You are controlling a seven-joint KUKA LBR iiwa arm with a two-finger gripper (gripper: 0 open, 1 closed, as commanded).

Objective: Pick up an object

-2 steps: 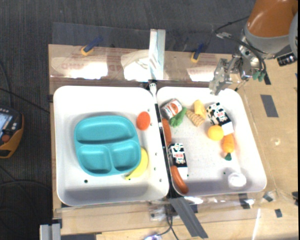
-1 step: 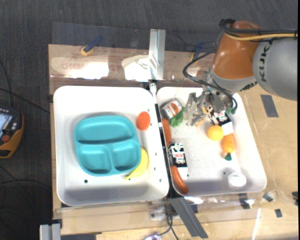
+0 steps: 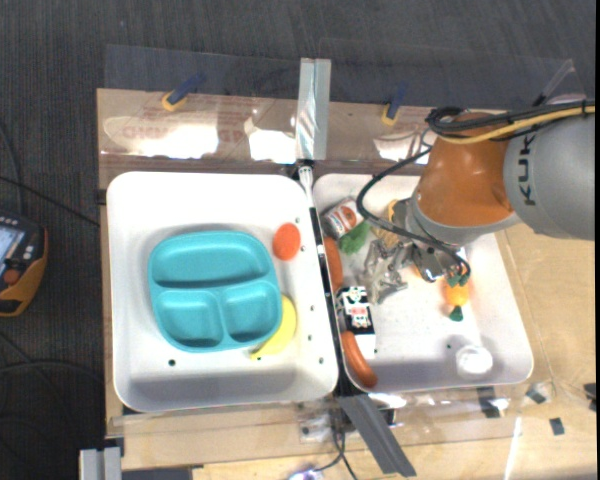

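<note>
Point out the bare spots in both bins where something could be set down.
Right bin: bare floor between the hot dog, the carrot and the white cap. Its upper left, under the gripper, is crowded. Left bin: narrow strips around the teal tray, widest along the top, left of the orange ball.

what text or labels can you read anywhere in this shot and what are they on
"KU": large dark letters on the grey arm, cut off at the picture's edge.
Small black-and-white box in the right bin: printed marks, too small to read.
Handheld screen at far left: lit display, too blurred to read.
</note>
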